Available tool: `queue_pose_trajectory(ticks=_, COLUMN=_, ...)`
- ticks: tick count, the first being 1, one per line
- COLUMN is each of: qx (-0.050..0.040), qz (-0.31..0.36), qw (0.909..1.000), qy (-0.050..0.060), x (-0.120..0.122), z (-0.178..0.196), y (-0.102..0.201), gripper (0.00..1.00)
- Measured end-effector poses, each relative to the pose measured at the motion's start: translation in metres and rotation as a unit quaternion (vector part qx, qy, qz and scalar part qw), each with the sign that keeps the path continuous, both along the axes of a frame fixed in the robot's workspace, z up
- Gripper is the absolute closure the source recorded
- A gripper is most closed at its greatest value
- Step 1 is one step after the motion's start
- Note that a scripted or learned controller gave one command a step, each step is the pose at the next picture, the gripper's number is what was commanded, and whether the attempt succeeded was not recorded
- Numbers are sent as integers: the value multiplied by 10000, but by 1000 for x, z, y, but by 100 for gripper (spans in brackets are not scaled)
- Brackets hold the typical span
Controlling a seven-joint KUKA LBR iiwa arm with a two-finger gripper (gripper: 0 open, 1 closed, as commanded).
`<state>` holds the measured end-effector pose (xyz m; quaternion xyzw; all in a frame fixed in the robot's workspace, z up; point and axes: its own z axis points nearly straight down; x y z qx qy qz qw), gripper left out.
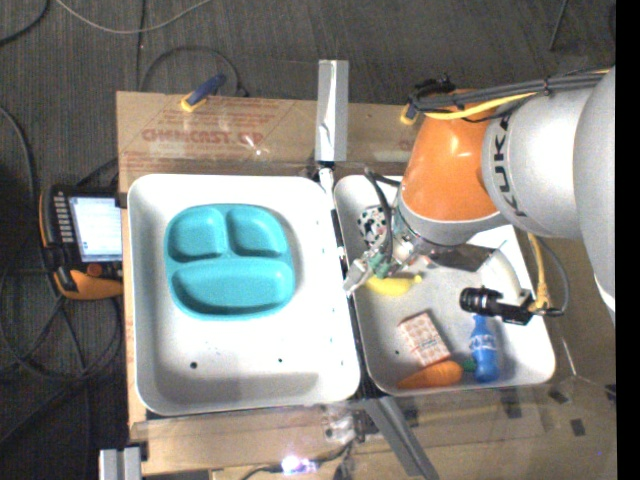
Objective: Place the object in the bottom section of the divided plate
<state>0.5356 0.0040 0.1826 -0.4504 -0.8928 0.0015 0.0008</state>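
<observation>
A teal divided plate (233,259) lies in the left white bin (160,368), with two small sections at the far side and one wide section at the near side; all three hold nothing. My gripper (371,265) hangs low over the left part of the right bin (540,363), close to the wall between the bins. A yellow object (393,286) lies just beside and under it, partly covered. The grey and orange arm hides the far part of the right bin.
The right bin also holds a small pink-patterned box (422,334), an orange carrot (432,374), a blue bottle (484,348) and a black-and-white spotted thing (371,222). A handheld pendant (85,238) sits left of the bench.
</observation>
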Motion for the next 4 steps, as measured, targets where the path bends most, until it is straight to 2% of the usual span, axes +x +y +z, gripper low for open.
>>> queue_pose_trajectory(ticks=1, qx=1, qz=-798, qw=9968, qy=3, x=-53, z=0, y=97, gripper=100)
queue_pose_trajectory(ticks=2, qx=-10, qz=-1827, qw=9832, qy=-23, x=-46, z=170, y=143, gripper=100)
queue_pose_trajectory(ticks=3, qx=-21, qz=-2515, qw=9678, qy=-1, x=-53, z=77, y=212, gripper=100)
queue_pose_trajectory(ticks=4, qx=-16, qz=-2274, qw=9738, qy=-11, x=-18, z=114, y=219, gripper=100)
